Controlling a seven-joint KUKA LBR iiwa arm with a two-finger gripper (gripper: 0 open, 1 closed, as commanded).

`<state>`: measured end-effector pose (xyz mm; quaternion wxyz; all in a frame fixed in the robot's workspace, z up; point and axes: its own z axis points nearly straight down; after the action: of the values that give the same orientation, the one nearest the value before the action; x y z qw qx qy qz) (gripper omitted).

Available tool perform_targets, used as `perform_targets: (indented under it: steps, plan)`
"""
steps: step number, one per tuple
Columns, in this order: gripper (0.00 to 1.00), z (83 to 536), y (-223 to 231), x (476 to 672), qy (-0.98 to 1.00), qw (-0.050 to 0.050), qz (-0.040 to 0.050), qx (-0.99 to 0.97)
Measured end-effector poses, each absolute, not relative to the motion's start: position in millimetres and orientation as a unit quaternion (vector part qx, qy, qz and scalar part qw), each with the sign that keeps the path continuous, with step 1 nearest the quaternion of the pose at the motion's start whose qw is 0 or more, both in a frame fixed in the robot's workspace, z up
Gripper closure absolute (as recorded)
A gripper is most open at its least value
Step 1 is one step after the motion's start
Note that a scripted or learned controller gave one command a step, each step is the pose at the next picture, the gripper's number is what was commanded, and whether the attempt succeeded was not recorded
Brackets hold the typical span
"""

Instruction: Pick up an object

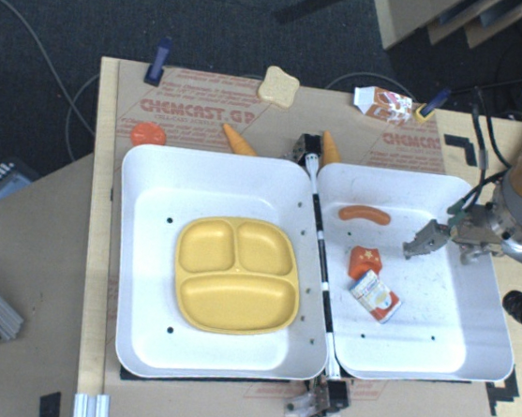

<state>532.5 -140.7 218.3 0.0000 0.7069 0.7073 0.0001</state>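
The right bin (pixel 469 356) holds three things: an orange-red sausage (pixel 364 215) near its back wall, a small red strawberry-like toy (pixel 365 260) in the middle, and a little white and red carton (pixel 375 296) lying just in front of that. My gripper (pixel 439 252) hangs over the right half of this bin, to the right of the sausage and the red toy and apart from both. Its two fingers are spread open, with only bare bin floor between them.
In the left bin (pixel 144 236) lies a yellow divided plate (pixel 236 273). Behind the bins, on the cardboard, lie a bread slice (pixel 279 85), a carrot (pixel 239 141), an orange disc (pixel 147 133), a blue clip (pixel 157 60) and a small carton (pixel 384 104).
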Motion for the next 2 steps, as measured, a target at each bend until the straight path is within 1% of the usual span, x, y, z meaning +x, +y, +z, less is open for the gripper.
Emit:
perform_targets:
  steps: [1, 2]
  plan:
    - [0.0, 98, -102, 545.2, 0.707, -0.002, -0.0008, 0.707]
    - [0.0, 84, -95, 578.3, 0.707, 0.001, 0.0004, 0.707]
